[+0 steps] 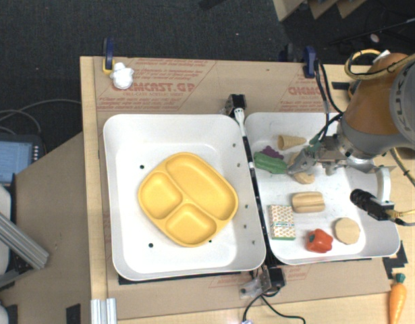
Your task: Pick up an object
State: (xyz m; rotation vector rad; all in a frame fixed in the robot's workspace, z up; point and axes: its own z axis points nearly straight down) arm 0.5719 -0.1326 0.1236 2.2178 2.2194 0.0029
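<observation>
Toys (307,202) in right bin (369,248) | yellow tray (187,198) in left bin (119,181)

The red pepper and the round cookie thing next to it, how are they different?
The red pepper is bright red and lumpy with a bit of green on top, while the round tan piece is pale, smooth and flat like a disc. The pepper sits nearer the patterned card; the tan piece sits nearer the bin's right side. Both are small and lie near the front of the right bin, away from the claw.
</observation>
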